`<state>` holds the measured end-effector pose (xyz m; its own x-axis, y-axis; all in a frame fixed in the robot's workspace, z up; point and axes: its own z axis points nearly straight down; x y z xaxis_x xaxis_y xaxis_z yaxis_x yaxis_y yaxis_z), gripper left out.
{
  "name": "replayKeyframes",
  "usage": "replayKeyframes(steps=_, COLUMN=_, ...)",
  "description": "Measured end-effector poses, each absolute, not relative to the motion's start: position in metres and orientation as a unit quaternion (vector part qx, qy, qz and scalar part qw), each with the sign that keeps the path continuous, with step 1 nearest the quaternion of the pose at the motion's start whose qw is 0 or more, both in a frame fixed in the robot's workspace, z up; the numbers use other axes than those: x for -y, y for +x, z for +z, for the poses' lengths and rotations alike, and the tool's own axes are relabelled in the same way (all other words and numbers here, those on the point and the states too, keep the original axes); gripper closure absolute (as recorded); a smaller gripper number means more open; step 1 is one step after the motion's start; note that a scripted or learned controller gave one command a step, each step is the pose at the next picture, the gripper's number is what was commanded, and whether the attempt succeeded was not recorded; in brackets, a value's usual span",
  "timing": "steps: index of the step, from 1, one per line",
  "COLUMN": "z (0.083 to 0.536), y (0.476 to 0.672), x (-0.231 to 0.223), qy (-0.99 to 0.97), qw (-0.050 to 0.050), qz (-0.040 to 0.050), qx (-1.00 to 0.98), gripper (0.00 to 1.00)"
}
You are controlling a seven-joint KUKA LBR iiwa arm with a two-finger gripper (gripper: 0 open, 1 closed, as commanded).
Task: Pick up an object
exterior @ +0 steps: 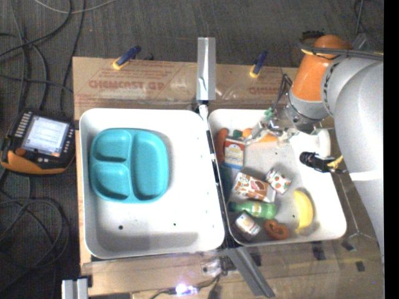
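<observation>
- The gripper [272, 124] is down in the right bin [330, 229], at its far end, with the arm [358, 104] slanting in above it.
- From where I stand its fingers are lost in the clutter of its own metal parts, so I cannot tell whether they are apart or together, and I see nothing clearly held.
- Just under and beside the gripper there is something orange [265, 137], and just to its near left stands a small carton [234, 152]; either may be the target, though I cannot say which.
- Further from the gripper, toward the near end of the bin, lie a printed box [252, 187], a small cube [278, 181], a green bottle [257, 209], a banana [303, 209] and a brown piece [276, 230], all resting on the bin floor.
- Well away to the gripper's left, the other bin [124, 229] holds a teal tray [131, 164].
- My judgement: the reach into the bin is done, but the pick is not; a firm grasp and a lift clear of the bin are left.
</observation>
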<state>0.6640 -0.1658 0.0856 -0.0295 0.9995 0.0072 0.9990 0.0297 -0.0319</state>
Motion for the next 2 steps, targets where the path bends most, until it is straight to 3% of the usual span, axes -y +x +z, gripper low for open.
replayKeyframes(steps=1, z=0.094, y=0.639, x=0.122, qy=-0.540, qw=-0.008, qz=0.0053, qx=0.841, gripper=0.00)
replayKeyframes(steps=2, z=0.089, y=0.638, x=0.186, qy=-0.496, qw=-0.006, qz=-0.0010, qx=0.868, gripper=0.00)
